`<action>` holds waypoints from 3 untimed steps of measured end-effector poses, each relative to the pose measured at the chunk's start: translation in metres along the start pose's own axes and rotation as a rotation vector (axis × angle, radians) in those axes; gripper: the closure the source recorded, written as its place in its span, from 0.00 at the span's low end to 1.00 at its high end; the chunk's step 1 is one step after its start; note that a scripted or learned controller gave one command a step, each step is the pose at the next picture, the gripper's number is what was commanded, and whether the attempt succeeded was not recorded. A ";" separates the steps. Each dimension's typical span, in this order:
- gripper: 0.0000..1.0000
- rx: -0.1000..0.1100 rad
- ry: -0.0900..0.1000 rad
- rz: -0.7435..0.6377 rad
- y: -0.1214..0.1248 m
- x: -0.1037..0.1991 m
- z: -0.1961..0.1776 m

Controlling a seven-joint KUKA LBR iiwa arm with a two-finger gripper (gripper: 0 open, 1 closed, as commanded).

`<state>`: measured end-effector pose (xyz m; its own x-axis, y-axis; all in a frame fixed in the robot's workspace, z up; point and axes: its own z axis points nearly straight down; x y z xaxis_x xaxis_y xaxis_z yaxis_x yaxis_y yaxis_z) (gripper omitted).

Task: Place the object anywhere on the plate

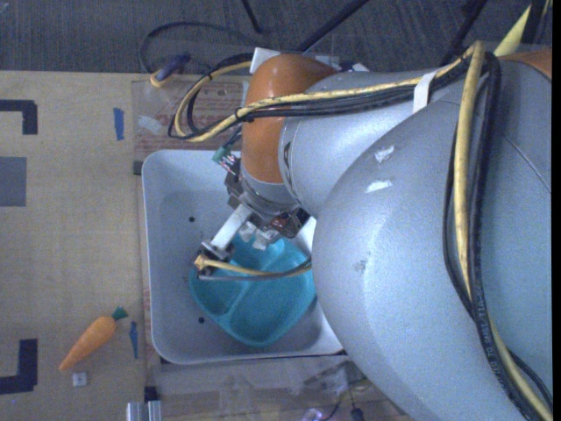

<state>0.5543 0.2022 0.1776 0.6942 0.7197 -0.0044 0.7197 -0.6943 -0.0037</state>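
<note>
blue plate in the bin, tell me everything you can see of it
The blue plate is teal and glossy like plastic, rounded, with raised ridges dividing it into compartments. It lies flat on the floor of the white bin, near the wall at the view's bottom. The grey arm covers its right side and upper edge.

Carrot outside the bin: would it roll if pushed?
The carrot looks round and tapered, so it would probably roll in a curve. It looks like a toy, so likely light. Its thin tip may be hard to pinch.
</note>
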 end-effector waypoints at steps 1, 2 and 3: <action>1.00 0.000 0.001 0.094 -0.066 -0.031 0.004; 1.00 -0.001 0.001 -0.095 -0.071 -0.036 0.008; 0.00 -0.001 0.001 -0.094 -0.071 -0.036 0.009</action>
<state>0.4783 0.2253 0.1695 0.6233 0.7820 -0.0026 0.7820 -0.6233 -0.0035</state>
